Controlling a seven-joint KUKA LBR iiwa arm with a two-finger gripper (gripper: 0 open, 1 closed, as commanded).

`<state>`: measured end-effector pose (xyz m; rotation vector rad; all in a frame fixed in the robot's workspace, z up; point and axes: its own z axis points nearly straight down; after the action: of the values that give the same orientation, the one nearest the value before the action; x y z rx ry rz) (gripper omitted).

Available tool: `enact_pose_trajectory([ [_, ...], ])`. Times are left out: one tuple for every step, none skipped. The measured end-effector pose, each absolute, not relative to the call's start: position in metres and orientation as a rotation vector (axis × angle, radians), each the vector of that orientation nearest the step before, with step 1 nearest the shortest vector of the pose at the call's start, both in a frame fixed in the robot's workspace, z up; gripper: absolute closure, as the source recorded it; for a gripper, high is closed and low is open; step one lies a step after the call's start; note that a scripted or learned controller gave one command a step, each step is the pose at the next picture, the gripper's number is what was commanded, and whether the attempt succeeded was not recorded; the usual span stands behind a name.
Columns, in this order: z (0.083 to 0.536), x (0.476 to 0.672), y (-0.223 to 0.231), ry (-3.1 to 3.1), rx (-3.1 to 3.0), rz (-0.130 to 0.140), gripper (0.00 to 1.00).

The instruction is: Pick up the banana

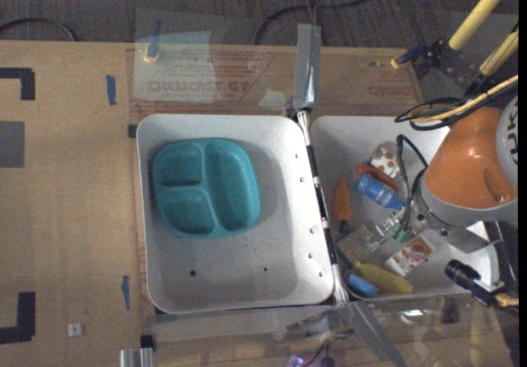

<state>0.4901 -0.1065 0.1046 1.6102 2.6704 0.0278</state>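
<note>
the banana (384, 277) lay near the front edge of the right bin (350, 139), tilted, its yellow length running from beside a small blue piece (361, 285) at the bin's front left corner toward the middle of that front edge. a small printed carton (412, 253) sat just behind it, touching or nearly so. the arm (469, 168), grey with its orange band, reached over the right bin from the bench's right side and covered much of the bin's right half. the hand (401, 228) hung low over the clutter in the middle of the bin, above a flat speckled packet (360, 240), just behind the banana and apart from it; whether it was clenched or released could not be told, since the wrist hid it. an orange carrot-like piece (342, 198) lay along the bin's left wall, a blue bottle-like thing (378, 191) lay beside it toward the middle, and a small red and white thing (384, 160) sat further toward the back. the left bin (239, 279) carried a teal divided plate (206, 186) in its back left part. a clear sheet (214, 77) lay on the bench behind the left bin.
</note>
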Motion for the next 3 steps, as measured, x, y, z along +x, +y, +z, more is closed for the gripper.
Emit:
enact_pose_trajectory([
  [0.088, 0.512, -0.114, 1.755, 2.604, 0.009, 1.00],
  [0.089, 0.489, -0.114, 2.230, 2.193, 0.011, 1.00],
  [0.089, 0.484, -0.098, 2.458, 1.931, 0.007, 1.00],
])
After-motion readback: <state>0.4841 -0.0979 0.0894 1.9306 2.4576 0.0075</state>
